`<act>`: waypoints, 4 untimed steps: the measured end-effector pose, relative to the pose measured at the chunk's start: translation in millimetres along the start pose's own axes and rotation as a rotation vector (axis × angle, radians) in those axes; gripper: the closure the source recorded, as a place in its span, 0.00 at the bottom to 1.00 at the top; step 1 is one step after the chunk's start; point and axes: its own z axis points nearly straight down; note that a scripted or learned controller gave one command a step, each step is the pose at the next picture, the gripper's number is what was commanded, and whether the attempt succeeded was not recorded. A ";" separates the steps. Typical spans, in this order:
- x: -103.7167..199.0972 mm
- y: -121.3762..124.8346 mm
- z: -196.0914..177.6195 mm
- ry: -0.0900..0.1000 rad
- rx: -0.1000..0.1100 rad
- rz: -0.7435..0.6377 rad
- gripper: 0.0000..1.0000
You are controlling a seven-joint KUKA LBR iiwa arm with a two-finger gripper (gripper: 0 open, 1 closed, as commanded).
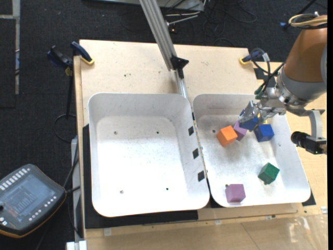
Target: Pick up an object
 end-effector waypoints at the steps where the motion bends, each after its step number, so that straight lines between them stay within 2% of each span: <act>1: 43.5 0.3 -1.0 0.000 0.000 0.000 1.00; 4: 214.2 6.9 -15.3 0.000 -0.001 0.000 1.00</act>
